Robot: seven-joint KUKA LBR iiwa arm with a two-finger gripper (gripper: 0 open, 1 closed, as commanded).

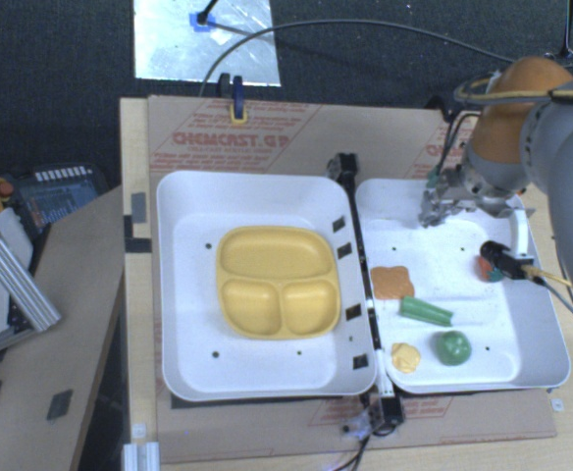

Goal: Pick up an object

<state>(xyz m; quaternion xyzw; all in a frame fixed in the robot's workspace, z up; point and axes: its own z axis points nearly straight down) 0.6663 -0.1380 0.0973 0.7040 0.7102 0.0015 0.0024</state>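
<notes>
In the right bin (pixel 522 361), several small toy items lie loose: a flat orange-brown piece (pixel 392 283), a green stick-shaped piece (pixel 426 311), a round green piece (pixel 452 347) and a small yellow piece (pixel 405 357). A small orange item (pixel 489 266) lies near the bin's right side, next to a black part with a yellow cable. My gripper (pixel 437 207) hangs over the far left corner of the right bin, pointing down, well behind the items. I see nothing held in it.
The left bin (pixel 183 263) holds a yellow compartment tray (pixel 277 281). A black divider (pixel 355 263) runs between the bins. My grey arm (pixel 561 155) covers the right bin's far right corner.
</notes>
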